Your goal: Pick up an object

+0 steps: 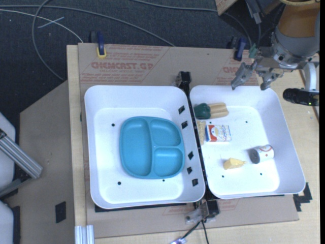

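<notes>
Yellow wedge (234,163) and small can (260,153) near front of right bin (289,156). Mid-bin: flat packet (217,133). Farther: green-tipped tan piece (209,110). Gripper (252,81) hovers over far rim, jaws spread, nothing between. Judged: pick not yet begun.

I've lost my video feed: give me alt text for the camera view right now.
The pincer hangs open with nothing in it over the far rim of the right bin, which holds a green-and-tan brush, a red-and-white packet, a yellow wedge and a small white-and-grey cylinder. The left bin holds a blue divided plate.
</notes>
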Available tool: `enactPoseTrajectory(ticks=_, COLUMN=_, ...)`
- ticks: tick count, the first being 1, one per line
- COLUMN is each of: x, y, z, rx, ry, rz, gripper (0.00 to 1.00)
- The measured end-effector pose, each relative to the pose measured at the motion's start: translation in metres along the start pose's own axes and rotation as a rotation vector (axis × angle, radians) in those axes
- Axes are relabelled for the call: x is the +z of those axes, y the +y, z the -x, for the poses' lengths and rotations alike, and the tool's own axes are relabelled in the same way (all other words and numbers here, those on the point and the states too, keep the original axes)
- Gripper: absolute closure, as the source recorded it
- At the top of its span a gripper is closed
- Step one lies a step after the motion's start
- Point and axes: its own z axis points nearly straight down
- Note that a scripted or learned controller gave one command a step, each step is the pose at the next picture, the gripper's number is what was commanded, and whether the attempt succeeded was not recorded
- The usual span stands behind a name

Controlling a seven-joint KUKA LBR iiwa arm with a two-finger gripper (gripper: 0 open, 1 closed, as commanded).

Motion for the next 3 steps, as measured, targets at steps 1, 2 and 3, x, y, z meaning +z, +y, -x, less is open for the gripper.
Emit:
enactPoseTrajectory(ticks=1, x=-0.009, y=0.002, z=0.000, rx=-0.003, ry=-0.002, rz=0.014, gripper=0.00)
enactPoseTrajectory(ticks=2, x=0.048, y=-0.003, z=-0.007, rx=-0.002, ry=-0.001, rz=0.010, gripper=0.00)
enactPoseTrajectory(ticks=3, x=0.098, y=0.008, z=-0.008, rx=-0.004, ry=-0.002, rz=0.013, gripper=0.00)
